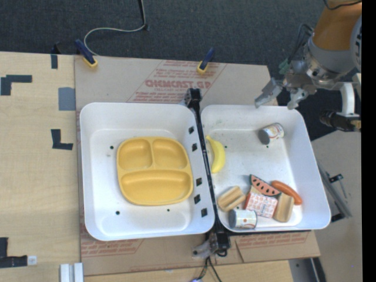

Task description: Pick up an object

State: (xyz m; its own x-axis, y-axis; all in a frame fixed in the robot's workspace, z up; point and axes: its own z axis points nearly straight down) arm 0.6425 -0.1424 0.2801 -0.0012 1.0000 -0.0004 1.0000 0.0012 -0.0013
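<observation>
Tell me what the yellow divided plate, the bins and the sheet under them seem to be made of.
Yellow divided plate: likely molded plastic, satin finish, uniform color with soft highlights and rounded compartment ridges.
Left bin and right bin: apparently thin white plastic, smooth, slightly glossy, with rounded rims.
Sheet underneath: cardboard, matte brown with red printed lettering.

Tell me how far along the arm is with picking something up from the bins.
Nothing looks picked up yet. The two-finger gripper is open, holding nothing, above the far rim of the right white bin. All the items sit in that bin: the small grey can, the yellow banana and the cluster of toy food at the near edge. Descending, grasping and lifting are left.
</observation>
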